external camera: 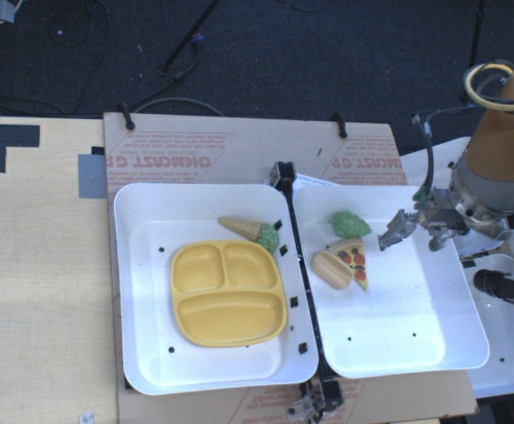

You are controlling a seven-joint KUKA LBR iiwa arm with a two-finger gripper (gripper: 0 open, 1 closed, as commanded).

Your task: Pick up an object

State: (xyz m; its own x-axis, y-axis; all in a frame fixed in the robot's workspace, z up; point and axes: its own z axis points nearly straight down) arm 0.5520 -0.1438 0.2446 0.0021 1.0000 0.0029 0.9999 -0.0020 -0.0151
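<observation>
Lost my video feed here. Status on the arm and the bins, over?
End effector above right bin, open, holding nothing. Hot dog, pizza slice, green toy just to its left. Yellow tray and ice cream cone in left bin.

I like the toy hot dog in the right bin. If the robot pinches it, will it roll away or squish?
The hot dog looks rounded and smooth, so it could roll or slip from a pinch. It seems a small toy, probably light. It touches the pizza slice, so a push may nudge that too. Squishiness I can't judge.
</observation>
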